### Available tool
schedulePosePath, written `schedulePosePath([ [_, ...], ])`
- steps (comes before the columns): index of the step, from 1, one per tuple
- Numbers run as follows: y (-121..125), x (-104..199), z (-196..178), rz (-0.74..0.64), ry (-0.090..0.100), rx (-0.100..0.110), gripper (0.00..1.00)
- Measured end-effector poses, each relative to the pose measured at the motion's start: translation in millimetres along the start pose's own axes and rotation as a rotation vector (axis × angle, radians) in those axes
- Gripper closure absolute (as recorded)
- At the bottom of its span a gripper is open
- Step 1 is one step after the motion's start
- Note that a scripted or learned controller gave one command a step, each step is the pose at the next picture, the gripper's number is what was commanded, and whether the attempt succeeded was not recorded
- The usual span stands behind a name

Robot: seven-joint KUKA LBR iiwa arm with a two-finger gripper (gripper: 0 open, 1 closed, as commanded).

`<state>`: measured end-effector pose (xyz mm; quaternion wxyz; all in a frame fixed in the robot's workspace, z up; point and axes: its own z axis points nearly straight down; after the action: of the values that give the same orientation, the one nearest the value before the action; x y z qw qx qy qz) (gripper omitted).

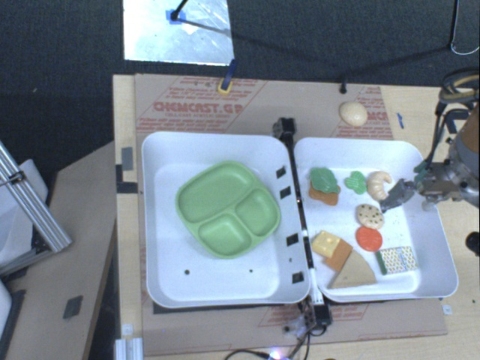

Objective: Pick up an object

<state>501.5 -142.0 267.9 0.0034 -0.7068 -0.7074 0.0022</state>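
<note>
Pincer (391, 199) above right bin (439, 276), beside speckled cookie (369, 215).

Bench surroundings, seen from above

A beige egg-shaped ball (353, 113) is set on the cardboard sheet (196, 105) behind the bins; a shiny foil square (178, 19) is laid on dark carpet (52, 51), a yellow clip (224, 87) near it.

We see two white bins (217, 145) of smooth, faintly glossy plastic, a green divided plate (227, 208) in matt plastic, printed brown cardboard (202, 100) beneath, and a crinkled, shiny sheet (178, 19), perhaps foil, on dark carpet (60, 51).
</note>
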Motion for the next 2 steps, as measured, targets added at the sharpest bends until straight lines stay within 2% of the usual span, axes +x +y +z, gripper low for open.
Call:
schedulePosePath([
  [1,2,0,-5,-0.002,-0.002,-0.010,0.00],
  [2,-6,-5,49,0.000,-0.001,-0.006,0.00],
])
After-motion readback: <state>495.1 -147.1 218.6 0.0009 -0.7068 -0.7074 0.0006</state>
